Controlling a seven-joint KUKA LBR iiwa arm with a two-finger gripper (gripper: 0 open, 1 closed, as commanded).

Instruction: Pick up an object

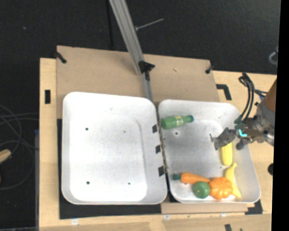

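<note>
Two bins sit side by side on the bench, and everything we could pick is in the right bin [202, 112]: a green bottle [176, 121] near its top-left, a yellow corn cob [226, 153] by the right wall, and along the bottom a carrot [193, 177], a green round fruit [201, 189], an orange pepper-like piece [221, 187] and a banana [233, 178]. The left bin [109, 149] is beside it.

We read this as the approach step: the gripper [229, 139] hangs just above the corn cob's upper end, w/ nothing visibly between its fingers. Whether they're spread or pressed together we cannot tell at this res.

Next move, in our judgement: descend straight onto the cob, straddle it across its width, then close & lift.

No brand, label text or other writing is legible; the bottle's label is too small to read.
</note>
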